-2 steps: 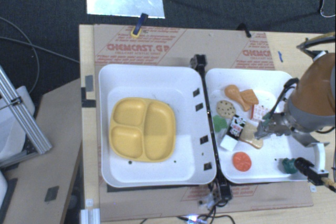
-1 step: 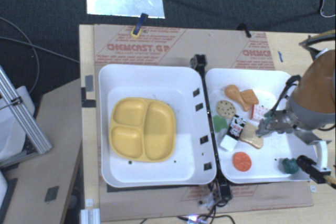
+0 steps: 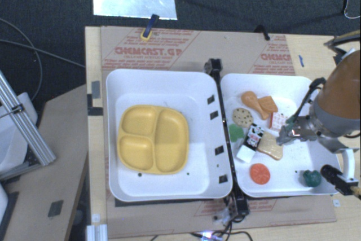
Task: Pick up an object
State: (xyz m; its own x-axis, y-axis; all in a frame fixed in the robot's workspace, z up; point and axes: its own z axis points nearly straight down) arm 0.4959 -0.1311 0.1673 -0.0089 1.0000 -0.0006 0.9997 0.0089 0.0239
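Left bin holds a yellow divided plate, lying flat near the middle. Black clips sit along the divider between bins. Right bin has the loose items: green piece at its left edge, speckled cookie just above it, orange drumstick-like toy toward the top, small red-and-white box beside that, black-and-white carton mid-bin touching a tan bread slice, red tomato slice near the front rim, dark green object at front right. Pincer sits low over the bread slice's right end; can't tell if it's parted or clamped. Arm enters from the right. Cardboard covers the counter under the bins.
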